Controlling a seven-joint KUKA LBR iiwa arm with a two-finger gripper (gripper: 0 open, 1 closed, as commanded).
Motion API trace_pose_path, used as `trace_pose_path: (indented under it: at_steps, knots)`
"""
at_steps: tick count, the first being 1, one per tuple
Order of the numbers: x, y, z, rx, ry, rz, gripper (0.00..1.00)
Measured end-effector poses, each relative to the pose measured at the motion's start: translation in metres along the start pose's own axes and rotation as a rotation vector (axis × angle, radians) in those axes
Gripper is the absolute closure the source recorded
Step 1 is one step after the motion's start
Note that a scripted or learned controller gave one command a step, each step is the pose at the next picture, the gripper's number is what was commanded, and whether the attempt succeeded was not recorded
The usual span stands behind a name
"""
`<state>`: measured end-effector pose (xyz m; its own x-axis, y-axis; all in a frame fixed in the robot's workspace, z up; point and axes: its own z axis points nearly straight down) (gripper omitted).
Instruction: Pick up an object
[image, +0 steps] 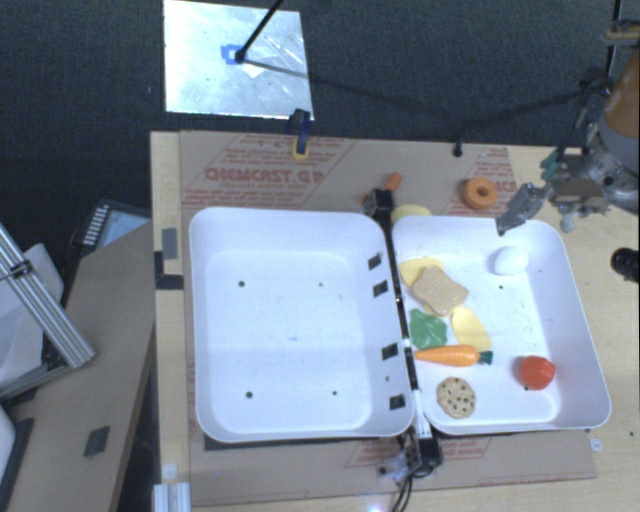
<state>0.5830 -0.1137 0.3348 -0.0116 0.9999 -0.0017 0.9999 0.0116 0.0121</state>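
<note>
The right bin (575, 300) holds several toy foods: a white egg (509, 261), a bread slice (440, 291) lying on a yellow piece (418, 267), a green leaf (428, 328), another yellow piece (470, 325), a carrot (450, 355), a cookie (456, 397) and a red tomato (536, 372). My gripper (542, 214) hangs over the bin's far right corner, just above and right of the egg. Its fingers are spread open with nothing between them.
The left bin (290, 320) sits beside the right one, joined by a black divider (398, 300). A donut (480, 193), a yellow object (410, 212) and a small orange piece (393, 182) lie on the cardboard behind the bins. A cable (440, 100) runs across the back.
</note>
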Motion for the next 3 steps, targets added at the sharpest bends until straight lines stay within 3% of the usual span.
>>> trace_pose_path:
  at_steps: [1, 2, 3]
  knots:
    - [-0.004, -0.002, -0.006, 0.005, 0.000, 0.004, 1.00]
    - [0.033, 0.004, -0.196, -0.011, -0.001, 0.002, 1.00]
    - [0.099, -0.012, -0.076, 0.022, 0.004, 0.002, 1.00]
